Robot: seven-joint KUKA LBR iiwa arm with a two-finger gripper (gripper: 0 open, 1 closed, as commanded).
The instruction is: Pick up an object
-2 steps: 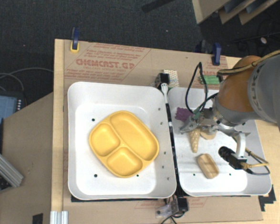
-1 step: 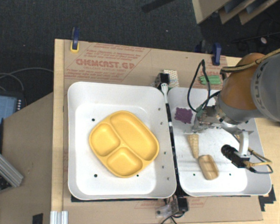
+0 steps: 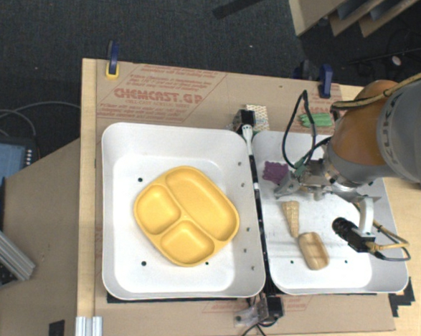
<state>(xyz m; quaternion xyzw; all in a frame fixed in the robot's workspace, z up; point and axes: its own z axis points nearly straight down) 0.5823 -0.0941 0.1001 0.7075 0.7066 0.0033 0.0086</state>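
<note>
Cone-shaped tan piece (image 3: 290,215) lies in the right bin (image 3: 384,282), just near of the gripper (image 3: 308,186), whose jaws' spread you cannot tell; bring them straight down astride it, clear of the purple object (image 3: 273,171) and bread-like block (image 3: 313,250).

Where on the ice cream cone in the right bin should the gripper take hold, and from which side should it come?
Grip the ice cream cone near its middle, coming straight down from above, fingers closing across its width. It lies flat on the right bin, long axis running up-down in the view, with bare floor on both sides. The gripper hangs just above it.
</note>
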